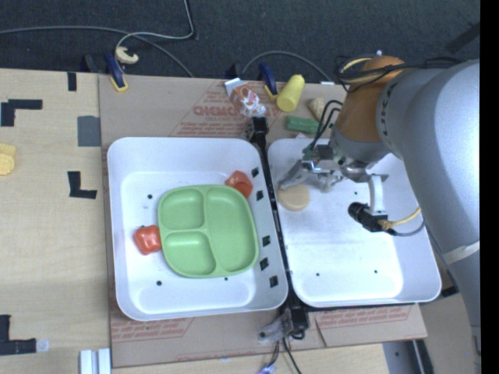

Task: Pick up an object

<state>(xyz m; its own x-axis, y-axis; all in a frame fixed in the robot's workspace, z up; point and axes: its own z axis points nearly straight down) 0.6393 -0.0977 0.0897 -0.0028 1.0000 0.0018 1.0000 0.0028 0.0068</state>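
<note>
Camera view, bench: two shallow white bins sit side by side; the left bin [125,209] and right bin [390,279] meet along a dark centre seam.
Camera view, left bin contents: a green divided plate [209,231] lies flat near the middle. One orange-red piece [240,183] touches its upper right rim; another [146,240] rests just beside its left edge.
Camera view, right bin contents: a pale tan round object [295,199] lies flat on the bin floor near the seam, in the upper left part of the bin. Judged the likely target, being the nearest item to the tool.
Camera view, arm: the grey arm [437,146] with its orange band reaches in from the right, wrist tilted down toward the tan object.
Camera view, gripper [306,176]: positioned just above and beside the tan object; finger opening cannot be told, and nothing is seen held.
Camera view, behind the bins: a yellow cylinder [290,93] and a green block [300,124] lie on the cardboard, outside the work area.
Task status: pick judged not yet achieved.
</note>
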